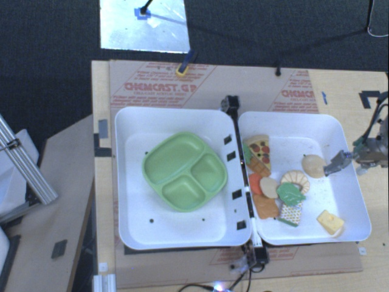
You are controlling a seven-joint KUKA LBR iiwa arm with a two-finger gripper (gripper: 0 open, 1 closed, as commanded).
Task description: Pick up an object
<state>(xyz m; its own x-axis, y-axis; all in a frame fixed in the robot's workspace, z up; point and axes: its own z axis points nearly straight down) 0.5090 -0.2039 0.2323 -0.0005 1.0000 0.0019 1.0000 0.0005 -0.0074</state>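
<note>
Bench [152, 81] on dark carpet [48, 53] bears two bins [130, 126]; jaws' state apparently indiscernible.

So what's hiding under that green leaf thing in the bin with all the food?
The green leaf lies on a round ridged cracker-like piece and overlaps a patterned piece below it. Orange pieces sit beside it. Whatever is directly beneath the leaf is covered.

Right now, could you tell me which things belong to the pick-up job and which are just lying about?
Belonging to the job:
gripper
beige round piece
pizza slice
green leaf
yellow cheese wedge
right bin

Lying about:
green divided plate
left bin
metal sheet
</note>
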